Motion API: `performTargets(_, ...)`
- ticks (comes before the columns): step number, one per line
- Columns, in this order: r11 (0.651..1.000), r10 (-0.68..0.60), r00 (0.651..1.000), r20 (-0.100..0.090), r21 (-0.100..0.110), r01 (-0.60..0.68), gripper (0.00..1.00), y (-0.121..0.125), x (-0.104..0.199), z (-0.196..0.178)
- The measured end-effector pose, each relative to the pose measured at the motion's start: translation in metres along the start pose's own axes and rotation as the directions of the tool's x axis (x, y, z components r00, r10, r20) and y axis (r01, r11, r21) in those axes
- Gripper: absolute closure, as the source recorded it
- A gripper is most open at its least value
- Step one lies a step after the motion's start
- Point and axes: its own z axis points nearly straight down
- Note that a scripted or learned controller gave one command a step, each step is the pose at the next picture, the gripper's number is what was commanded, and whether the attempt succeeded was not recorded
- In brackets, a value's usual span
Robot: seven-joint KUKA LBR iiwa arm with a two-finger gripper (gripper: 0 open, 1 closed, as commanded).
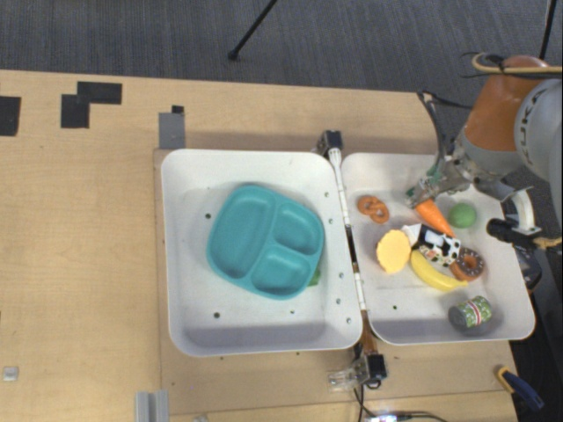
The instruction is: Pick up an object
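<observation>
Two white bins sit on the wooden bench, and in the right bin (506, 319) the gripper (433, 189) (its opening too blurred to judge) hovers at the carrot (434, 215), where crowding toys could spoil a clean grasp.

You see a pale wooden counter (79, 262) carrying two shallow white bins side by side, the left bin (189, 323) and right bin (515, 323), edges touching.
</observation>
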Motion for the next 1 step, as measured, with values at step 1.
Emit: performTargets(1, 0.989, 0.151, 0.989, -0.002, 0.005, -0.151, 1.00, 0.0159, 0.0704, -0.0863)
